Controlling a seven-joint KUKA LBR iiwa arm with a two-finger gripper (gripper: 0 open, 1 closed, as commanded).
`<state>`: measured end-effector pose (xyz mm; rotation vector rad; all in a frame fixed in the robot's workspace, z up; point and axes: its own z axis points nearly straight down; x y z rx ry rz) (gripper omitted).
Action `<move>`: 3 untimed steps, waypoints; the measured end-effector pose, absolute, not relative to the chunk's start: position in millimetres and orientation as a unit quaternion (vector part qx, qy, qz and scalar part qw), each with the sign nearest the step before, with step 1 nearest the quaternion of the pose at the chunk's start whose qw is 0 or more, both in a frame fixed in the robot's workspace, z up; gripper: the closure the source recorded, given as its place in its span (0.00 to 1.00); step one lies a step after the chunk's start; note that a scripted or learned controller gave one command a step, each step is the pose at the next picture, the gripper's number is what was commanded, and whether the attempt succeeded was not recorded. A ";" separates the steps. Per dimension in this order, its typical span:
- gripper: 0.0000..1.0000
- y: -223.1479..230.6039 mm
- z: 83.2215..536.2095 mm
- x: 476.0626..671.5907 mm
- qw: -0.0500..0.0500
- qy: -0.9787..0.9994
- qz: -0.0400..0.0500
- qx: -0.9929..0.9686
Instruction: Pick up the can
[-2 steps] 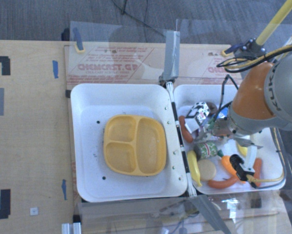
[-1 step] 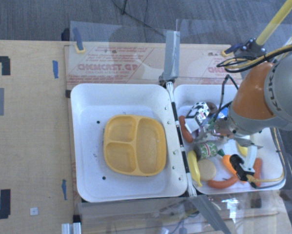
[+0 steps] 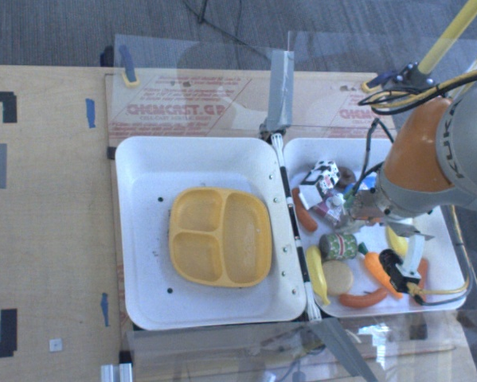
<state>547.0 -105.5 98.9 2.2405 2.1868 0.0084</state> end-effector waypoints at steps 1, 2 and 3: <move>0.00 -105.1 99.1 547.3 0.006 0.699 0.003 0.715; 0.00 -89.6 184.4 523.2 0.000 0.649 0.000 0.761; 0.00 -93.6 88.5 537.6 0.003 0.634 0.004 0.773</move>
